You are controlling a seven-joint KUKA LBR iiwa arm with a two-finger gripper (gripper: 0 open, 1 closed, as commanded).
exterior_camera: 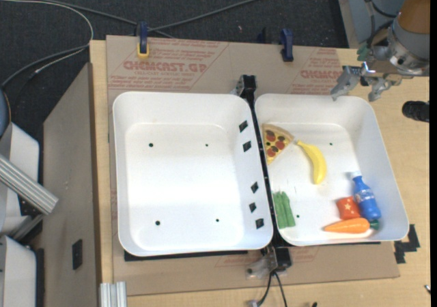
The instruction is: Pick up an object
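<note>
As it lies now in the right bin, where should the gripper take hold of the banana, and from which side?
Probably across the middle of the banana, coming straight down from above. It lies flat on the right bin floor, curved, with bare floor on both long sides, so fingers would fit either side of its narrow width. The pizza slice crowds its upper tip.

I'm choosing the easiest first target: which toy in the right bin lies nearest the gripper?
The pizza slice, at the bin's far left; the banana lies nearly as close to the gripper.
</note>
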